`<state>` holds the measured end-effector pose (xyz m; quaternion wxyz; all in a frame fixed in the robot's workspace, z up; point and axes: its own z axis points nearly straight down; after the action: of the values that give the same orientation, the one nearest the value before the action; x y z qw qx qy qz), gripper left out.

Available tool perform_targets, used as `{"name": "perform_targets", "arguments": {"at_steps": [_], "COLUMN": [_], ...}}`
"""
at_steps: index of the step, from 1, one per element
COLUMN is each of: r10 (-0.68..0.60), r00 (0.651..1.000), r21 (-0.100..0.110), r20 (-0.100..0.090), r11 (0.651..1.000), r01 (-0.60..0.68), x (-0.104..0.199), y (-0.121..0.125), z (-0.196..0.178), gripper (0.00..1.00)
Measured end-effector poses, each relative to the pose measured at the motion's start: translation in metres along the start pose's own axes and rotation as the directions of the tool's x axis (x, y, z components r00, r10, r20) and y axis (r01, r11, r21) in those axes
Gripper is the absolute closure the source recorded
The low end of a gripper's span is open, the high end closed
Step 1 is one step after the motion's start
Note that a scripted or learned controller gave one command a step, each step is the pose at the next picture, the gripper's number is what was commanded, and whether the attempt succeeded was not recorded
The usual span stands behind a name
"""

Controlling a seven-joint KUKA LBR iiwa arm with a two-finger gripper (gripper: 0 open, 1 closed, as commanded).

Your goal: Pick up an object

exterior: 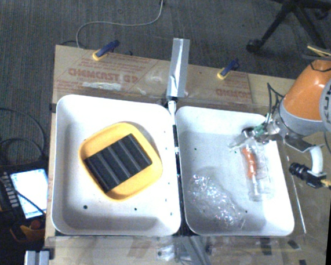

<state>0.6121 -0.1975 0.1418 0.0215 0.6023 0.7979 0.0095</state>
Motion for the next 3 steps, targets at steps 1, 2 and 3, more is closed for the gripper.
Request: {"name": "perform_targets", "arguments": {"at_steps": [1, 2, 3], "r10": [-0.010, -0.049, -0.079], "r00": [1.000, 0.999, 0.996], "r21": [0.038, 0.020, 0.034], "r20": [-0.023, -0.012, -0.028], "r11": [0.999, 0.999, 0.996], "r01": [0.010, 0.049, 0.080], "x": [0.002, -0.015, -0.030], "y": [-0.011, 0.007, 0.030], "z": [0.025, 0.045, 0.049], "gripper": [0.00, 0.00, 0.00]}}
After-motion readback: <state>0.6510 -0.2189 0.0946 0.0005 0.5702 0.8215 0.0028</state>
